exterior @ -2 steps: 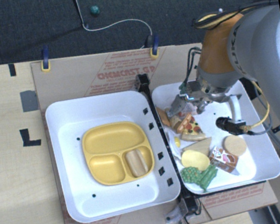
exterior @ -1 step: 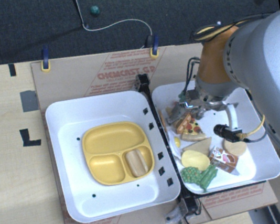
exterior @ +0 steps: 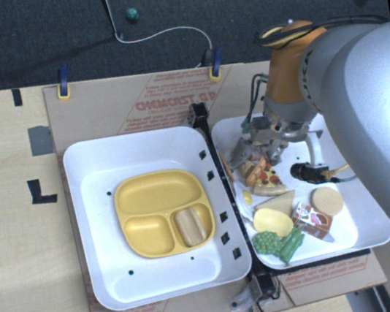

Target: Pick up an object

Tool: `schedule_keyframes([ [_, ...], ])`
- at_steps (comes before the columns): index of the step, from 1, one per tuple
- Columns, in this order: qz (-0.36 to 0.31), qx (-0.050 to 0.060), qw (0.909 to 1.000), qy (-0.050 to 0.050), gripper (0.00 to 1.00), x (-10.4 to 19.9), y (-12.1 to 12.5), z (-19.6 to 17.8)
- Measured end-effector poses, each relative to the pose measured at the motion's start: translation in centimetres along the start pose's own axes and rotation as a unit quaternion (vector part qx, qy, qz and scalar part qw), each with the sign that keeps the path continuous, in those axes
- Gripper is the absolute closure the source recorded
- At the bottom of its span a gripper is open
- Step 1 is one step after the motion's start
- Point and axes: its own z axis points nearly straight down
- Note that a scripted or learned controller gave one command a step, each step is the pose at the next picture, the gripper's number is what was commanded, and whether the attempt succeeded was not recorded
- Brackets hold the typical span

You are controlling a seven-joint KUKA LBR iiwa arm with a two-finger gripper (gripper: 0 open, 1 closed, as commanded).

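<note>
My gripper (exterior: 257, 150) hangs low over the back left part of the right bin (exterior: 365, 223), at the end of the grey arm with the orange band. Directly below and in front of it lies a pizza slice (exterior: 261, 176) with red and orange topping. Whether the gripper touches the slice is unclear. Further forward lie a pale yellow rounded piece (exterior: 273, 221), a green vegetable piece (exterior: 280, 245), a round tan biscuit (exterior: 328, 200) and a red and white packet (exterior: 313, 219).
The left bin (exterior: 86, 170) holds a yellow divided tray (exterior: 158, 195) with a tan bun (exterior: 190, 226) in its front right compartment. A black divider (exterior: 217, 177) runs between the bins. The arm's large grey body covers the right bin's far right side.
</note>
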Motion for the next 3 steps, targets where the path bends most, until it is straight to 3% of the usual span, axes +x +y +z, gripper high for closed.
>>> schedule_keyframes([
  [1,0.000,0.001,1.0000,-0.002,1.00,-0.19,-0.27,-0.86],
  [2,0.000,0.001,1.0000,-0.002,0.00,-0.19,-0.28,-0.84],
  [3,0.000,0.002,1.0000,-0.002,1.00,-0.15,-0.40,-1.79],
])
